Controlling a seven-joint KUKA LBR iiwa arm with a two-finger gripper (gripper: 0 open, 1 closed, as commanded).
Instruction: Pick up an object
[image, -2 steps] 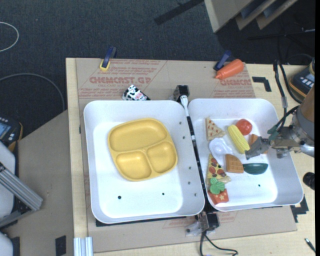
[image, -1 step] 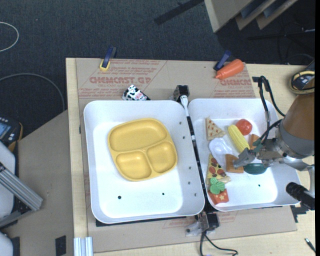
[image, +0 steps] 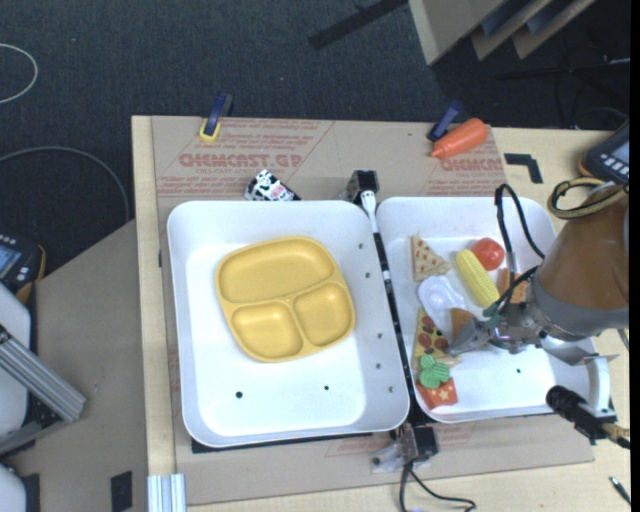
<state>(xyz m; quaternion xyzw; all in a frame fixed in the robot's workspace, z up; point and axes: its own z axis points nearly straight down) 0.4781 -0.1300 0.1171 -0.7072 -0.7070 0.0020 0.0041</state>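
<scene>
The right bin (image: 520, 395) holds several toy foods along its left half: a pizza slice (image: 428, 258), a yellow corn cob (image: 476, 277), a red tomato (image: 488, 252), a white translucent piece (image: 440, 297), a small brown piece (image: 462, 320), a green piece (image: 433, 372) and a red piece (image: 441, 393). My gripper (image: 472, 335) reaches in from the right and sits low in this bin, just below the corn and beside the brown piece. The wrist and dark cables cover much of it. I see nothing clearly held.
The left bin (image: 190, 330) carries a yellow divided plate (image: 285, 297). Behind the bins, an orange carrot toy (image: 460, 138), a black-and-white toy (image: 268, 186) and a blue-yellow clamp (image: 213, 118) lie on the bench. The bulky arm (image: 590, 270) overhangs the right bin's right side.
</scene>
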